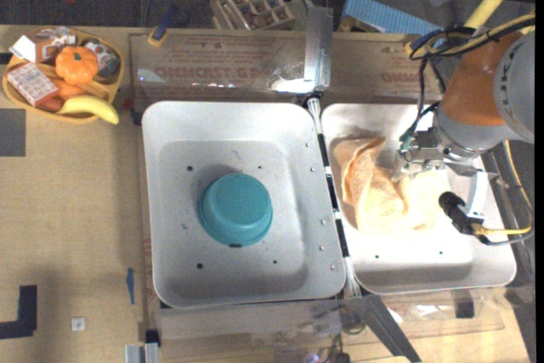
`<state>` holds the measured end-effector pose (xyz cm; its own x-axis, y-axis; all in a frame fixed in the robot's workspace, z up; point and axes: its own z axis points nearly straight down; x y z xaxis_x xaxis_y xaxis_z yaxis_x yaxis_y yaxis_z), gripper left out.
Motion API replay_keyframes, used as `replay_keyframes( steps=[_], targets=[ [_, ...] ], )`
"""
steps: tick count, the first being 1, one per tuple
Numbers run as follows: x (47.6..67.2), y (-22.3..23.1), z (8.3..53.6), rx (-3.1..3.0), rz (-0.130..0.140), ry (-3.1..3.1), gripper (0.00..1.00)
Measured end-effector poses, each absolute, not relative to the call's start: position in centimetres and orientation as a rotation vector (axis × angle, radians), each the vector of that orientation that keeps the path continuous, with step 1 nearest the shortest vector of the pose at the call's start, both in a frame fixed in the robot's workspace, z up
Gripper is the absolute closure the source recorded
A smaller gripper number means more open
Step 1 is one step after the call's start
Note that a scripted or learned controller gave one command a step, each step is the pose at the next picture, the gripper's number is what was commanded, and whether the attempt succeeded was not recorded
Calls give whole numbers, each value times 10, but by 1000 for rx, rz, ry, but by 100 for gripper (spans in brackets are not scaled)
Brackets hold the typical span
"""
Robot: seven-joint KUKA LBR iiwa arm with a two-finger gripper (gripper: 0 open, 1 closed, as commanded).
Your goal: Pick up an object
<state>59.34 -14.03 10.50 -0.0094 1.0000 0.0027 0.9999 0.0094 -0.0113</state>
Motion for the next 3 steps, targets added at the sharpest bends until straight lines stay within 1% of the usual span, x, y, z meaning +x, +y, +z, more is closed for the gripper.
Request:
replay_keyframes(
  steps=[1,2,3],
  targets=[
    [593,-140,105,-2204,10,-2225,0],
    [597,-131,89,-2044,-3,-2392,0],
    [597,-131,89,-2044,-3,-2392,0]
  ],
)
